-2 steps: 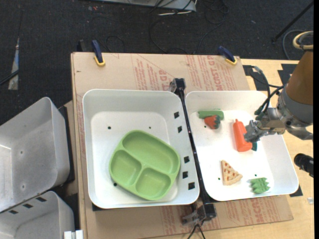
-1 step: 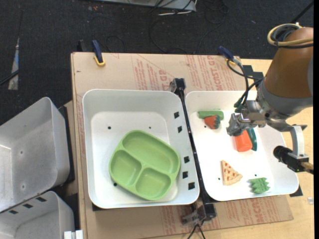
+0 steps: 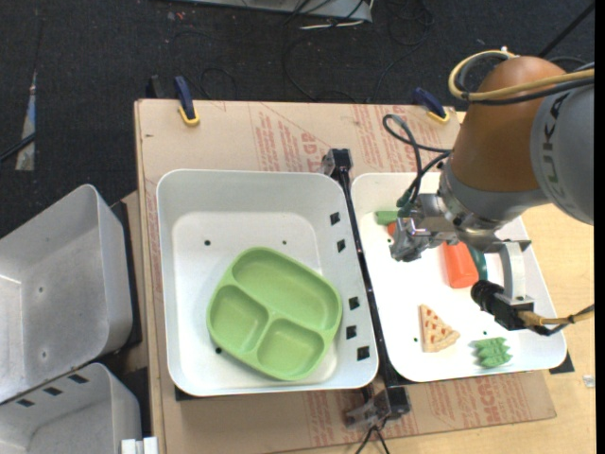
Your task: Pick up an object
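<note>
Nearest you, along the lower edge of the right bin (image 3: pixel 558 348): one green toy shaped like a small tree or leaf (image 3: pixel 492 352), and just left of it one pizza-slice toy (image 3: pixel 437 330), lying flat and apart from each other.

Right bin, middle: one orange block-like piece (image 3: pixel 460 265), upright in the frame, just beside the gripper and partly under the arm's shadow. Right bin, upper left: one small green piece (image 3: pixel 385 218), part hidden by the wrist.

Left bin (image 3: pixel 180 197): one light green divided tray (image 3: pixel 273 312) with three compartments, sitting tilted in the lower half.

Gripper (image 3: pixel 408 244): hanging low over the upper left of the right bin, between the small green piece and the orange piece. You cannot tell from this angle whether it is spread or closed, and nothing can be seen held in it.

Step in hand, as judged: the approach to a pick, with no object lifted yet. The orange piece and the small green piece are the nearest candidates.

Next move calls for: settling on one target, centring over it and descending squarely; the bin wall close by the green piece could foul the approach.
</note>
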